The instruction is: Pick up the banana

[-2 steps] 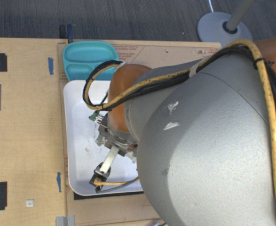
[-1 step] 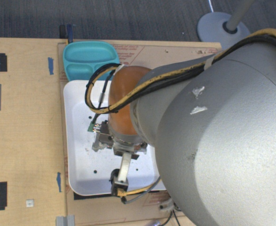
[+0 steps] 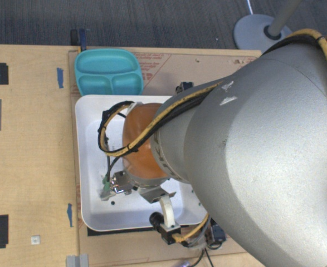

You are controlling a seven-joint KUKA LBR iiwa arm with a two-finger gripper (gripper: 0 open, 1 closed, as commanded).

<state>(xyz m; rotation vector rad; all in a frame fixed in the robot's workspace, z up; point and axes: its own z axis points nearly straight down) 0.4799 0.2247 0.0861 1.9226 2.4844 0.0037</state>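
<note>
Arm low over the left white bin

The big grey arm [image 3: 252,149] reaches in from the right and covers most of the white bin [image 3: 88,166]; its orange band [image 3: 144,143] sits above the wrist. The gripper [image 3: 112,185] seems to hang near the bin floor, its state impossible to judge. I cannot tell where the banana lies. A teal tray [image 3: 108,71] rests beyond the bin.

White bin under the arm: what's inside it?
In the white bin, bare floor shows along the left and near edges. The arm and its orange band cover the rest. No banana shows; one could lie hidden beneath.
</note>
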